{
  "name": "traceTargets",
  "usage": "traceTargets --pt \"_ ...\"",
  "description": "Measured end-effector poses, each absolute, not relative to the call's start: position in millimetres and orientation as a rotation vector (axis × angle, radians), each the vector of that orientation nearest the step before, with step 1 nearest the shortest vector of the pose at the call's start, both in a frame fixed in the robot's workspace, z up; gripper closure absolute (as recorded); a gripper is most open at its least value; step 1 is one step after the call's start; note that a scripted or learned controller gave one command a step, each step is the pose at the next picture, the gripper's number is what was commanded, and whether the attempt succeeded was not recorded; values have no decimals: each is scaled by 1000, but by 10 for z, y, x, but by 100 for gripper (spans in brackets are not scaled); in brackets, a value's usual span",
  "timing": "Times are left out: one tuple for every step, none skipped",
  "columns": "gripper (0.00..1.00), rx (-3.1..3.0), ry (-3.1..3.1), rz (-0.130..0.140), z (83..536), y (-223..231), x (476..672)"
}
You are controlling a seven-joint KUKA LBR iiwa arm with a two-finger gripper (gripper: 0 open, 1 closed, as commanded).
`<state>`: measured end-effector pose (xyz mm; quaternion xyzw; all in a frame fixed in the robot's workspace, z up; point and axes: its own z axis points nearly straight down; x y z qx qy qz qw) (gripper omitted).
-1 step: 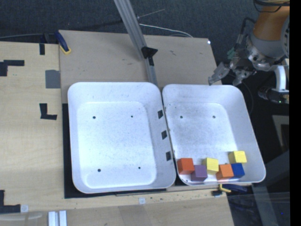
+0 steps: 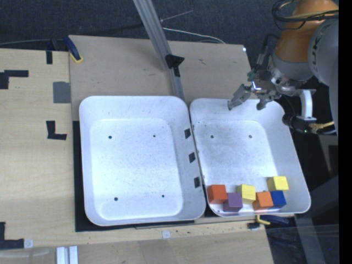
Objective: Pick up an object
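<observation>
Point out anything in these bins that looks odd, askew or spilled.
Nothing looks spilled or damaged. The blocks are all huddled along the near edge of the right bin, some at odd angles. The end effector hovers over that bin's far edge, away from them.

Arm (image 2: 308, 32) cut off by right and top edges of frame. Blue block (image 2: 279, 199) at lower right partly hidden behind orange block (image 2: 264, 200). Purple block (image 2: 234, 201) overlapped by neighbours; contact unclear.
</observation>
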<state>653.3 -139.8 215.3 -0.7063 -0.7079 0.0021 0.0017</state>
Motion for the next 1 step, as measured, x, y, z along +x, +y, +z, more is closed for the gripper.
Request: traceTargets --pt "0 -2211 -2226 0 2325 -727 6170"
